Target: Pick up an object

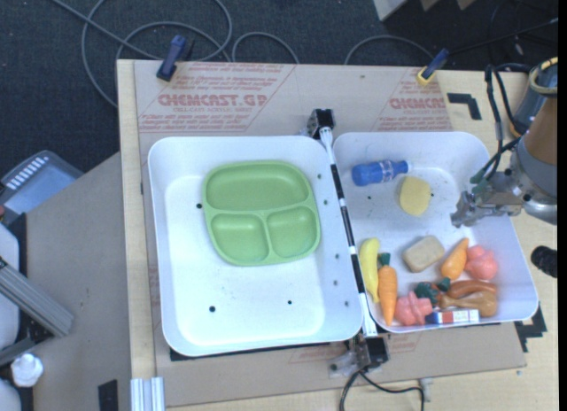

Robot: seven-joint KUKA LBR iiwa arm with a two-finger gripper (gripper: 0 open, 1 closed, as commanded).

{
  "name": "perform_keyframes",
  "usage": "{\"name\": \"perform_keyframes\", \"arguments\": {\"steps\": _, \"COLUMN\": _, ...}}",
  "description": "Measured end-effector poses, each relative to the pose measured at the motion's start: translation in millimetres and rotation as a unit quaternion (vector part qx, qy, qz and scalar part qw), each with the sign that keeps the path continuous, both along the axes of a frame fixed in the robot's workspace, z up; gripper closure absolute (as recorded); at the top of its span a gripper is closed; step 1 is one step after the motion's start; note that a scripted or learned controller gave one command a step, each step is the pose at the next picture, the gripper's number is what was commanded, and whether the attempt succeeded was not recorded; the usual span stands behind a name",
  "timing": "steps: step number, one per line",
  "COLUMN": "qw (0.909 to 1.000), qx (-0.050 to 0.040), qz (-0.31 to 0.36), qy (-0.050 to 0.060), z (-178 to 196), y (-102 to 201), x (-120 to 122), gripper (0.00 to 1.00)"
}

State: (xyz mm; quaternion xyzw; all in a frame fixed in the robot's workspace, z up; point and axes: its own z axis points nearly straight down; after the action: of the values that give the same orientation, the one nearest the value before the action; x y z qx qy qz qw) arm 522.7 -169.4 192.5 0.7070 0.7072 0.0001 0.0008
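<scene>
Hovering at right edge of frame: gripper (pixel 467 212), over right bin (pixel 461 146), above orange carrot (pixel 454 259); grip state unreadable. Green tray (pixel 261 212) in left bin (pixel 168 250).

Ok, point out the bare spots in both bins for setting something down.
Left white bin: bare floor around the green divided plate, widest below it. Right white bin: a bare strip above the blue bottle; its lower half is crowded with toy food.

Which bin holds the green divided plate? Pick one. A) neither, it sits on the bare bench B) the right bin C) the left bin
C: the green divided plate lies flat inside the left bin, while the right bin holds the toy food and the blue bottle.
</scene>
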Motion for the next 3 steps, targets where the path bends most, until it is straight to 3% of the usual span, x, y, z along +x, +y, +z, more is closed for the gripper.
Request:
{"name": "perform_keyframes", "arguments": {"steps": 1, "qw": 1.0000, "qx": 0.0002, "qz": 0.000, "qy": 0.000, "z": 0, "y": 0, "x": 0, "gripper": 0.00}}
{"name": "perform_keyframes", "arguments": {"steps": 2, "qw": 1.0000, "qx": 0.0006, "qz": -0.001, "qy": 0.001, "z": -53, "y": -15, "x": -28, "gripper": 0.00}}
{"name": "perform_keyframes", "arguments": {"steps": 3, "qw": 1.0000, "qx": 0.0040, "qz": 0.002, "qy": -0.006, "z": -102, "y": -4, "x": -37, "gripper": 0.00}}
